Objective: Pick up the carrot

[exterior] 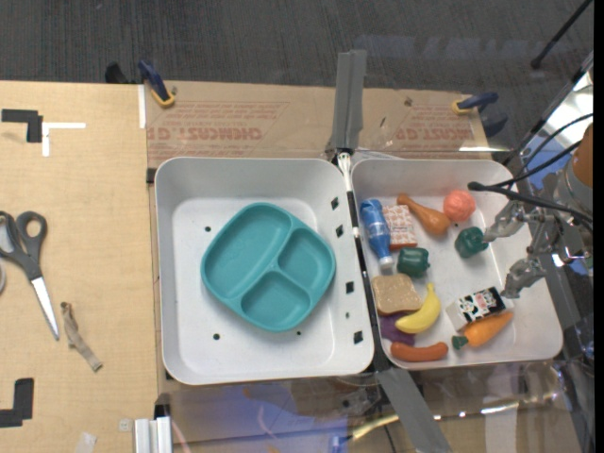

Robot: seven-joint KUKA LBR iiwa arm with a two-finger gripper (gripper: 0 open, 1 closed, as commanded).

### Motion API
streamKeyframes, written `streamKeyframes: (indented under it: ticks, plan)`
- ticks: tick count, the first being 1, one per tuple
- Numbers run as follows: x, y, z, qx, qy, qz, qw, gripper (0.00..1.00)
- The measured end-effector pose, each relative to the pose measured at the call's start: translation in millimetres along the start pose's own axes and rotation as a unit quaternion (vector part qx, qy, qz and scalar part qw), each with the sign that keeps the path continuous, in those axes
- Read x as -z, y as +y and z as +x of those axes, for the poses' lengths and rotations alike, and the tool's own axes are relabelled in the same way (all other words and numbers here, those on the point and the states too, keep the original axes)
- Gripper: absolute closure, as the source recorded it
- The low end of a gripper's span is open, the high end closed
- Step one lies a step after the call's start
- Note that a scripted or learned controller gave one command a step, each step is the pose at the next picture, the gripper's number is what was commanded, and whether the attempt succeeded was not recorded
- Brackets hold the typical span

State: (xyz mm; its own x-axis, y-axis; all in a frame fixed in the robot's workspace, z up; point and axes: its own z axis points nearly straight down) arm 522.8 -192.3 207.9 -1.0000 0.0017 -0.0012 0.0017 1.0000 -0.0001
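Carrot (489, 329) lies at lower right of the frame, in the right bin (543, 343), beside the milk carton (475, 305), leaf end toward the banana (421, 314). End effector (517, 249) hangs just above it, fingers spread wide with nothing between them. Judged light, rigid and smooth, likely a plastic toy; it may slip. Grip across the thick orange midsection, away from the tapered tip.

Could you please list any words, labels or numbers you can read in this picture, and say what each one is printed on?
Cardboard sheet behind the bins: large red printing, upside down and too blurred to read with certainty.
Blue bottle: label too small to read.
Black-and-white carton beside the carrot: pattern, no legible text.
Pink packet: print unreadable.
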Motion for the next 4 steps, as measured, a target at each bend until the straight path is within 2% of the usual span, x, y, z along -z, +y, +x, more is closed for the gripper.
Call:
streamKeyframes:
  ticks: [1,2,3,4]
  plan:
    - [-114,-30,41,0.028,-0.002,0.001,0.9996,0.00]
    - [-116,34,-13,-0.047,-0.001,0.000,0.9989,0.00]
    - [-106,35,-14,-0.045,-0.003,0.001,0.9990,1.00]
    - [-113,-1,45,0.056,0.000,-0.001,0.9984,1.00]
